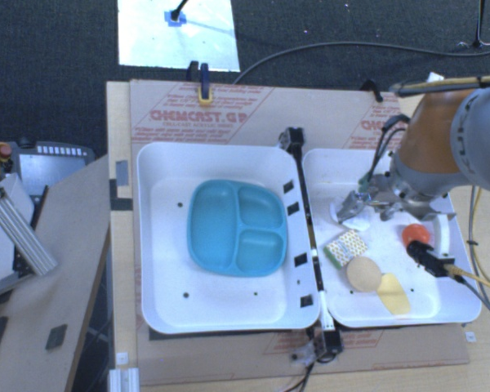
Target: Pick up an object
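My gripper [351, 209] hangs low in the right bin [457, 305], at about 10 o'clock in it. I cannot tell if it has hold of anything, so the pick looks not done yet. The checkered block [346, 247] lies just below it, toward 6 o'clock. The tan round thing [363, 273], yellow piece [394, 293] and orange ball [416, 234] wait nearby. The blue plate [237, 227] sits in the left bin [159, 300]. The cardboard [245, 109] reads "CHEMCAST".

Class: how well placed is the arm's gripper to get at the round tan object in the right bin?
Probably yes. The gripper hangs over the right bin, and the round tan object lies open from above, though a checkered block and yellow piece crowd it.
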`<state>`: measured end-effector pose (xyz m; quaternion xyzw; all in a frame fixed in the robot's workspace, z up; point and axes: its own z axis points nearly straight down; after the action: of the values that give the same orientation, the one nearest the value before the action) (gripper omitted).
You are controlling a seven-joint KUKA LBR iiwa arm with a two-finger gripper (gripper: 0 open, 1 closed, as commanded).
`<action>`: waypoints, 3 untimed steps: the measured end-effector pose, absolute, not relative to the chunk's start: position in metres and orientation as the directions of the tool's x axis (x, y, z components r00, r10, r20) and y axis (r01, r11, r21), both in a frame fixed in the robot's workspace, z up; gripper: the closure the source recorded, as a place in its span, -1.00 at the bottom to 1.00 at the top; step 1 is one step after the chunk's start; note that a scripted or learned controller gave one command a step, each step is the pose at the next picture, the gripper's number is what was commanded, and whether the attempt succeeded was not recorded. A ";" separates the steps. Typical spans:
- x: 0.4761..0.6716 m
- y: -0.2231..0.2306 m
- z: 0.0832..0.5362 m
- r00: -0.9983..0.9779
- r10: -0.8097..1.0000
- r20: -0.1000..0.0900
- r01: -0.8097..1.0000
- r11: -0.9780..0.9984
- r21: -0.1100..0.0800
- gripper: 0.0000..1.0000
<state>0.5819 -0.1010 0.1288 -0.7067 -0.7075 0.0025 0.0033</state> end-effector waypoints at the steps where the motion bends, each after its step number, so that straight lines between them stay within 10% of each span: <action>1: 0.582 -0.101 0.080 0.000 1.000 0.001 1.000 0.000 -0.003 -1.00; 2: 0.584 -0.100 0.091 -0.001 1.000 0.003 1.000 0.001 -0.003 1.00; 3: 0.586 -0.101 0.131 -0.004 1.000 0.000 1.000 0.004 0.002 1.00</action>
<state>0.5856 -0.1012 0.1314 -0.7058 -0.7084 -0.0006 -0.0007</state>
